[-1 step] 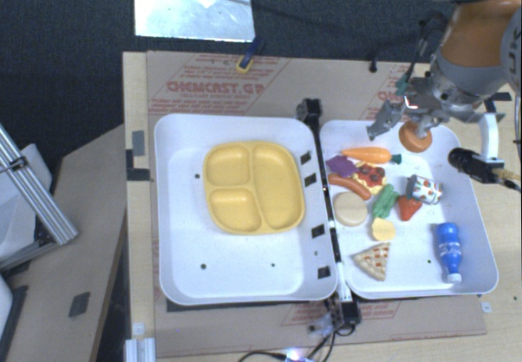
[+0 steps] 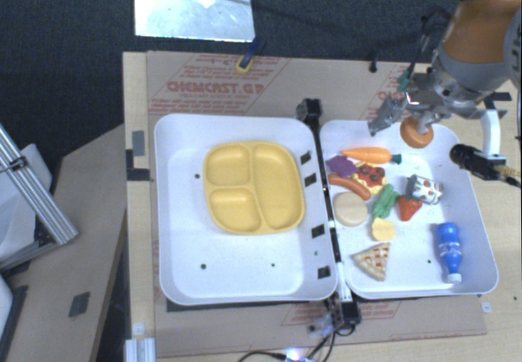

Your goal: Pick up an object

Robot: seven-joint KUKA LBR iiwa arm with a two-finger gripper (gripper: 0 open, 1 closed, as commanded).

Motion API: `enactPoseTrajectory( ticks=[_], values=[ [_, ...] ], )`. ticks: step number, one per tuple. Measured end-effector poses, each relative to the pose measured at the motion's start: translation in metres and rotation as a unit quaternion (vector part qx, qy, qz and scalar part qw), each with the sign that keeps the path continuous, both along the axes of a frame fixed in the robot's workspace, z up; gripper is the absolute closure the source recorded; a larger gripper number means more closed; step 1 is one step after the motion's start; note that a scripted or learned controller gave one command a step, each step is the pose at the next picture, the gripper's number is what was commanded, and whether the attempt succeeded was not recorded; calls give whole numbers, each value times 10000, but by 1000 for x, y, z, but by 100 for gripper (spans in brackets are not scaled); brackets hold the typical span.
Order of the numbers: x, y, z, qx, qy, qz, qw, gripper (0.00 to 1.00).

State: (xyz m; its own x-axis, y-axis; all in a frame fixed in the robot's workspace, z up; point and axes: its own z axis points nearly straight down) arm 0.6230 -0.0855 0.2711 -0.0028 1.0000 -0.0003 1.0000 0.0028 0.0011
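The arm [image 2: 481, 18] reaches in from the right and stands over the far right corner of the right bin [image 2: 477, 250]. Its gripper [image 2: 412, 112] sits at the bin's far edge, directly above a round orange piece of toy food [image 2: 417, 134]. From this angle I cannot tell how far the tool is open, nor whether it has hold of anything; the orange piece lies just below it, and contact cannot be confirmed.

The right bin holds the candidate objects: a carrot [image 2: 369, 154], a purple piece [image 2: 341, 165], a sausage [image 2: 349, 186], a pale round slice [image 2: 351, 210], a green vegetable [image 2: 383, 200], a small patterned carton [image 2: 423, 188], a red piece [image 2: 408, 208], a pizza slice [image 2: 373, 259] and a blue bottle [image 2: 448, 250]. The left bin [image 2: 175, 189] bears 1 yellow divided plate [image 2: 251, 187].

Judgement: the step in hand is either the approach or the grasp, with the orange piece the likely target. The next move calls for a short straight descent centred on it, a firm close, then a vertical lift. The bin wall is close behind the target and may obstruct 1 side of the tool.
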Motion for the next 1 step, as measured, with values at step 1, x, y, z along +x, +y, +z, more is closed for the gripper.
enactPoseTrajectory(
  ticks=[1],
  values=[
    [0,-5,-61,2,16,-9,10000,0]
  ],
)
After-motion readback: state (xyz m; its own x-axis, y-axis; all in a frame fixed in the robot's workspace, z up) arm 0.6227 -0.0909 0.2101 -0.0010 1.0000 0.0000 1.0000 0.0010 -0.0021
